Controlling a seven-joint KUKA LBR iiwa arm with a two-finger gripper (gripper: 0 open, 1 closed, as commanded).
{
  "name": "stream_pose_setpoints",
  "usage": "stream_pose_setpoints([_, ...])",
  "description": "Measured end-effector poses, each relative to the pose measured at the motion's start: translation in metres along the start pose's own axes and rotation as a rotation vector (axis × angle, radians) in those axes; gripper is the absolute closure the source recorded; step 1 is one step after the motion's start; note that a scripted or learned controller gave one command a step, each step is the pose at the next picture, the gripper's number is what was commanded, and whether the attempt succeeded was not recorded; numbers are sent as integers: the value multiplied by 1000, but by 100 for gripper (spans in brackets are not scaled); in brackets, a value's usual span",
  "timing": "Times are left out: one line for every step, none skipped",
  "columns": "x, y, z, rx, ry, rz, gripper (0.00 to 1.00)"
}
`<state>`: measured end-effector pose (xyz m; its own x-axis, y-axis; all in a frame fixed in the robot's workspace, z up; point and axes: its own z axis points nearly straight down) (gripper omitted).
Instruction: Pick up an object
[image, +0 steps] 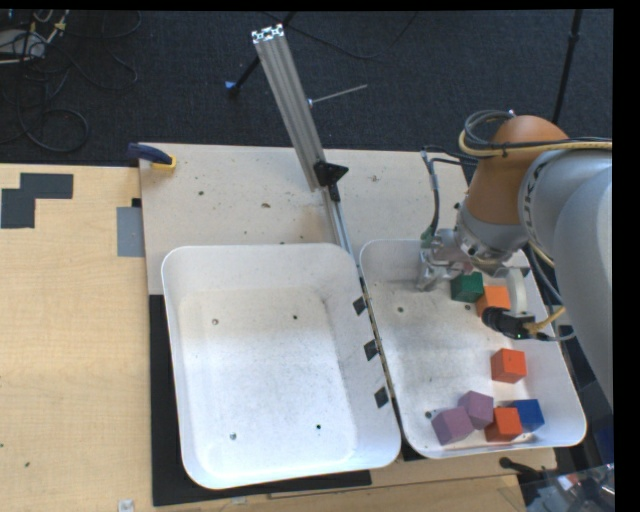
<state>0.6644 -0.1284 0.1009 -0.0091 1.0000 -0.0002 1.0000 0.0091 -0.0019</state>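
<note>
Nothing's lifted yet: the gripper (437, 272) sits low in the right bin (420, 400) beside a green block (466, 288); whether it's wide or narrow, I can't tell.

I've got the table (240, 205) carrying two white bins, left bin (190, 290) and right bin (430, 440), side by side.

Dark carpet (150, 70) is stretching behind a pale speckled bench (240, 195), cables (40, 50) are trailing across it, and a light wooden floor panel (70, 330) is lying at left.
</note>
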Motion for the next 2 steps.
stream_pose_setpoints([-1,-5,-62,-6,-1,8,100])
stream_pose_setpoints([-6,-2,-106,-5,-1,8,100])
